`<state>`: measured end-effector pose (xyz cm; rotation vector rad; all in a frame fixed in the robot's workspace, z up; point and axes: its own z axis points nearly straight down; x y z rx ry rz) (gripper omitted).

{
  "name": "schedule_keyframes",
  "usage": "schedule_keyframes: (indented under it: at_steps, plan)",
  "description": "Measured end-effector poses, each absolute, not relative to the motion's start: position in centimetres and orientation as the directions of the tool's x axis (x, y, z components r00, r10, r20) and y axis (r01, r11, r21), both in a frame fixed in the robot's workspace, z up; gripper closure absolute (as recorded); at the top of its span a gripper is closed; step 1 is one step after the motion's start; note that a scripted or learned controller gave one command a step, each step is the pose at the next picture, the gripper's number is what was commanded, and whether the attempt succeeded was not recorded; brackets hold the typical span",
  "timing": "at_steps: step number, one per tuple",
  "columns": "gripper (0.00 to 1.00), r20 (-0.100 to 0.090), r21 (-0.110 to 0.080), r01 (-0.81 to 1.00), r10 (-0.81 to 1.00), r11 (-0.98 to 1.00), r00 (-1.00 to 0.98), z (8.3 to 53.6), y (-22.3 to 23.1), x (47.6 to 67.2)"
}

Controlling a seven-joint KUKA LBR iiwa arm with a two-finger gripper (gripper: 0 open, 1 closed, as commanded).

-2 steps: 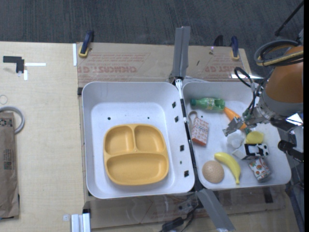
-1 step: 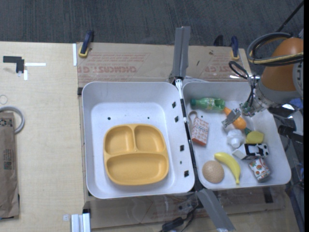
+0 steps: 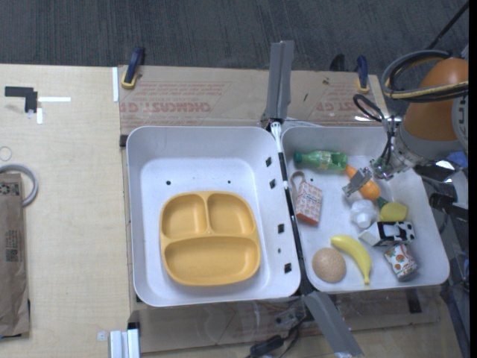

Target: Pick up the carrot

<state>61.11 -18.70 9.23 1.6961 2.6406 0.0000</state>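
The orange carrot (image 3: 368, 191) lies in the right bin (image 3: 432, 274), toward its upper right, with a small orange end poking out at its upper left. My gripper (image 3: 361, 181) reaches down from the right and sits right on top of the carrot, covering its middle. The grey wrist and orange band rise behind it at the right edge. Whether the carrot is gripped cannot be made out.
Around the carrot lie a green bottle (image 3: 320, 159), a red-and-white packet (image 3: 308, 203), a white lump (image 3: 363, 215), a yellow lemon (image 3: 394, 212), a banana (image 3: 355, 254), a tan ball (image 3: 329, 265) and a small can (image 3: 402, 262). The left bin (image 3: 149, 162) holds a yellow divided plate (image 3: 211, 238).
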Motion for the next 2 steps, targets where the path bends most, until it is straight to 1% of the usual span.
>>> schedule_keyframes:
  at_steps: [1,2]
  plan:
    - [1.00,-0.006,0.004,0.911,0.911,0.413,-0.413,10.2,-18.8,61.2]
    - [1.00,-0.002,0.002,0.911,0.911,0.412,-0.412,19.7,-8.6,65.4]
